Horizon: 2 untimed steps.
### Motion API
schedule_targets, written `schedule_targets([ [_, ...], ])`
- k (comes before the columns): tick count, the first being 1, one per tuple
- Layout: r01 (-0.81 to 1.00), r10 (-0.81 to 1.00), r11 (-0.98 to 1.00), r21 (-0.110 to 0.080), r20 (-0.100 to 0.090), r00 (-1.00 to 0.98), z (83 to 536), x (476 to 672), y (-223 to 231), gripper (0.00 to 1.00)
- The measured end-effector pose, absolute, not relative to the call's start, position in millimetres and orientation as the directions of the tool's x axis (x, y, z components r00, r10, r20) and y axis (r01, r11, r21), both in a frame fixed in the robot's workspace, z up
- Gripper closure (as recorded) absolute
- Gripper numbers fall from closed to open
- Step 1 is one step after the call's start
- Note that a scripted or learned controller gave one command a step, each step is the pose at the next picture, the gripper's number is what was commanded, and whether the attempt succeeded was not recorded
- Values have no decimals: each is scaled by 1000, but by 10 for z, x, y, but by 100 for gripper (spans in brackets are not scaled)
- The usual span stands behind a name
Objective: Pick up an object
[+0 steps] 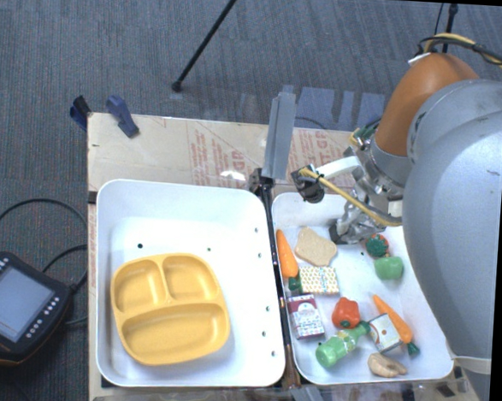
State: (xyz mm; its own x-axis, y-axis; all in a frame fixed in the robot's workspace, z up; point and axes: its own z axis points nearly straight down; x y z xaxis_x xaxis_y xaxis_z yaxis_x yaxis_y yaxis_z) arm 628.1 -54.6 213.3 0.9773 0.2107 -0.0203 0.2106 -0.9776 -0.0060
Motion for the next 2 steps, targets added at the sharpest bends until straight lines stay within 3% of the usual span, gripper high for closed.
schedule_targets([
  [1, 203, 203, -979, -4, -3, 979, 2675, 6332, 86, 100],
  [2, 246, 246, -969, 2, -1, 969, 4260, 6286, -417, 100],
])
